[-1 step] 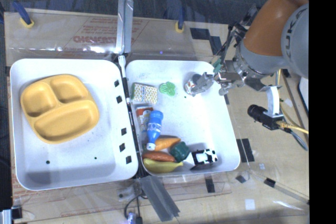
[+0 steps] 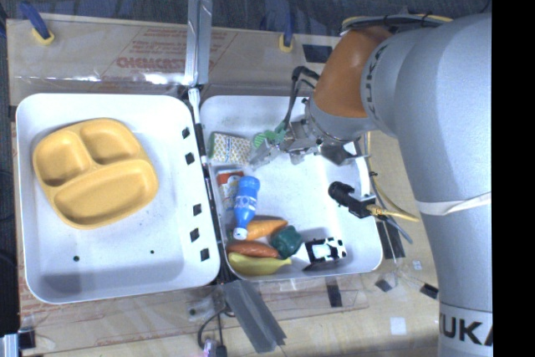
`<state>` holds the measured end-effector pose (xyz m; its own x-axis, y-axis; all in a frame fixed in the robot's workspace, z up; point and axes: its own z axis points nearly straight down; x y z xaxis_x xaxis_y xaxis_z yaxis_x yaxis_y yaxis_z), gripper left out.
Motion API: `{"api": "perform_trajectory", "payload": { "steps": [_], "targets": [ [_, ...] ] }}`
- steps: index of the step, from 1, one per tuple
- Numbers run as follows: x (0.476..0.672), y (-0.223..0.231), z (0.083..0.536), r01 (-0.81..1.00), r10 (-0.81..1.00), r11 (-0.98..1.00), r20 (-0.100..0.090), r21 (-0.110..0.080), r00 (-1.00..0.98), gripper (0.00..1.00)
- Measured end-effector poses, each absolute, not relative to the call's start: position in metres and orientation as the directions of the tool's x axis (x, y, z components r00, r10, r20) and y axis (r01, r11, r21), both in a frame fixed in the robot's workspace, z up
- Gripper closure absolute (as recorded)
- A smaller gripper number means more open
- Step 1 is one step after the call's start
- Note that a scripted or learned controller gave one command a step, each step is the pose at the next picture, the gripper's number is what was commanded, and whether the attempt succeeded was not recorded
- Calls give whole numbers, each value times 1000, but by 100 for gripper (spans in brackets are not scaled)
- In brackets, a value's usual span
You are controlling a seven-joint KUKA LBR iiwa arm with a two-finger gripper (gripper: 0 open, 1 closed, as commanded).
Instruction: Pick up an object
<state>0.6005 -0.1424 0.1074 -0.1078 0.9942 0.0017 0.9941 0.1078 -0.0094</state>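
Claw (image 2: 276,145) of the grey arm hangs low in the right white bin (image 2: 351,259), at a small green object (image 2: 269,135) beside a pale patterned packet (image 2: 230,148); whether it grips cannot be told. Below lie a blue-and-white plastic bottle (image 2: 245,205), an orange carrot (image 2: 266,227) and a yellow banana (image 2: 257,265). A yellow divided plastic tray (image 2: 94,171) fills the left white bin (image 2: 50,280).
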Motion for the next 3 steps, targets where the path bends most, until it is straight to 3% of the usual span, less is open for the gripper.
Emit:
{"api": "perform_trajectory", "payload": {
  "steps": [1,2,3],
  "targets": [
    [653,-104,96,987,987,161,-3,5,-161,0],
    [602,-103,96,971,971,239,-3,11,-239,0],
    [507,-105,95,987,987,158,2,7,-158,0]
  ]
}}
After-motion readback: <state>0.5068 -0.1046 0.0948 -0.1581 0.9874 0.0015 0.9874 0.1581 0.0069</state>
